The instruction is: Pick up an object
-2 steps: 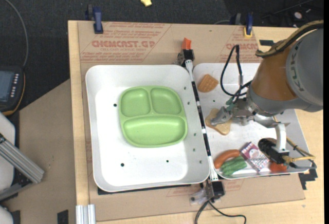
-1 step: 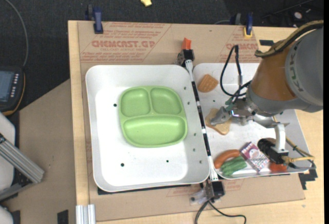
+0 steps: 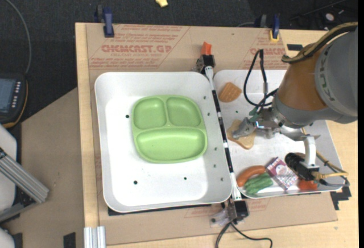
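Left bin (image 3: 108, 127) holds green tray (image 3: 169, 128) at centre-left. Centre-right: gripper (image 3: 245, 129) low over tan piece (image 3: 243, 140) in right bin (image 3: 335, 187) — grip state can't tell. Judgement: centre over piece, descend straight, close before lifting.

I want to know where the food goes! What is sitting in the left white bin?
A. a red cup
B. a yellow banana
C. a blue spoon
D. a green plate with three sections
D: a green plate, split into three sections, lies flat in the middle of the left white bin; the toy food is over in the right bin.
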Controlling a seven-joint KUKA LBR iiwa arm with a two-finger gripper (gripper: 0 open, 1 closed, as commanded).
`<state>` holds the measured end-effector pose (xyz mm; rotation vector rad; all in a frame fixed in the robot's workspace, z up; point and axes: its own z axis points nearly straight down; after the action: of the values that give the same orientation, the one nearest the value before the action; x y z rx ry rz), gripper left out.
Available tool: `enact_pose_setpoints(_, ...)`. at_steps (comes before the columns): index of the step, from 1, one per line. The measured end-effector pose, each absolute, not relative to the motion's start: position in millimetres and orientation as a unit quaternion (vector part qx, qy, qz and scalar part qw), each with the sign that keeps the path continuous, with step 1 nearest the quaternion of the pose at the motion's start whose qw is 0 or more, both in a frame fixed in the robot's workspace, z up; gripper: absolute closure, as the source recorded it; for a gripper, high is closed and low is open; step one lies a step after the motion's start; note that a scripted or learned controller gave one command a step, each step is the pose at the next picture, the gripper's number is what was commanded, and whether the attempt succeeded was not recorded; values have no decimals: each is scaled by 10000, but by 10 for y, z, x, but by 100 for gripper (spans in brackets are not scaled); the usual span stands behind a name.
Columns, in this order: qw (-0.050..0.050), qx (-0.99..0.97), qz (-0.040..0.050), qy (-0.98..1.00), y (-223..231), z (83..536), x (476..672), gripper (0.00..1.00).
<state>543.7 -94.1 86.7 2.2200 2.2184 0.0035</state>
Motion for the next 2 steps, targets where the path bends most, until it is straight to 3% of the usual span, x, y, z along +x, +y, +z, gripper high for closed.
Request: enact_pose_setpoints(2,34,7077,25,7065,-927,875,5369,0)
